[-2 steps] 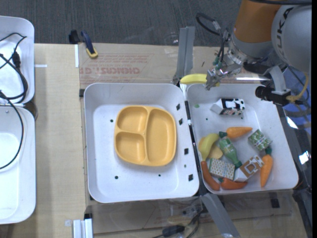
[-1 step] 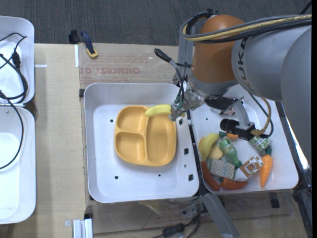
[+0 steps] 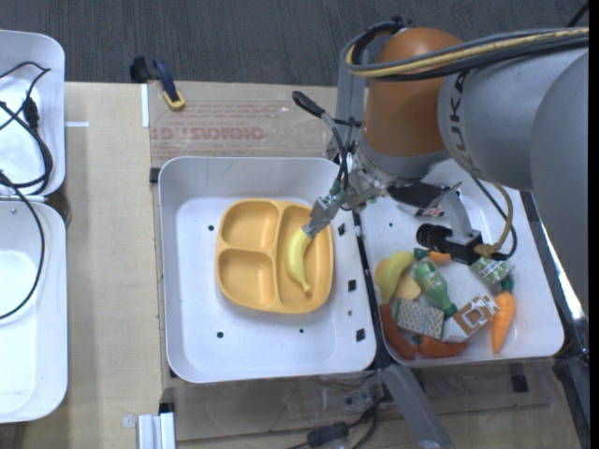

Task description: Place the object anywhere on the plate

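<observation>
Jaws look slightly spread at the gripper point(image 3: 321, 215), tips right at the top end of the banana point(image 3: 299, 258), maybe touching but not clearly pinching it. Banana lies in the right long compartment of the yellow plate point(image 3: 245, 262) in the left bin point(image 3: 182, 279), long axis running down and away from the tips, so likely already placed. Toy food pile point(image 3: 440, 302) sits in the right bin, well apart; nothing blocks a lift-off.

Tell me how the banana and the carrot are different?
The banana is yellow; the carrot is orange. The banana lies on the yellow plate in the left bin; the carrot lies in the right bin among other toy foods. The banana is curved; the carrot is straight and tapered. Both lie flat.
</observation>
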`<state>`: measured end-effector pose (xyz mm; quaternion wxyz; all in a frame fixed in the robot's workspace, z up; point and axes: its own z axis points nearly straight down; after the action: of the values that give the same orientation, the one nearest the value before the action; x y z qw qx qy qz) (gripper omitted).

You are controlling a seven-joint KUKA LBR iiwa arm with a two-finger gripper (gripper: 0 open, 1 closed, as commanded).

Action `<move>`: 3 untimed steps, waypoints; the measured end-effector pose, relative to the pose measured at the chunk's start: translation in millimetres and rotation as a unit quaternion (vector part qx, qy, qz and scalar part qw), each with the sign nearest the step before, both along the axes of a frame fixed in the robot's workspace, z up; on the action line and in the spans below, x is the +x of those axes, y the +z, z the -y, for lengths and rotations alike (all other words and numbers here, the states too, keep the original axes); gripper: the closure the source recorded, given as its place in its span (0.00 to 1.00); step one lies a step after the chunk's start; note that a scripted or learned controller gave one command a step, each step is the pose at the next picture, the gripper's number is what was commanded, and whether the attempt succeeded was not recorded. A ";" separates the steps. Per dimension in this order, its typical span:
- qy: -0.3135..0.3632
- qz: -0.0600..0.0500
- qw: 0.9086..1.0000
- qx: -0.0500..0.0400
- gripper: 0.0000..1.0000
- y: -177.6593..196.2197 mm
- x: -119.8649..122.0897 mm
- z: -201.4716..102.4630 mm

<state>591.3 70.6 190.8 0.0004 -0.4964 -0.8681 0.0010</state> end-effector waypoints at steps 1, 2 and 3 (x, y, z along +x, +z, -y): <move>-0.221 0.001 0.975 -0.001 0.00 82.2 62.7 71.2; -0.220 0.000 0.976 -0.003 1.00 90.6 63.1 71.1; -0.218 0.000 0.976 -0.001 1.00 186.9 -27.3 83.2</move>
<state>564.1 -12.6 377.7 -0.0001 -0.6734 -0.7393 0.0015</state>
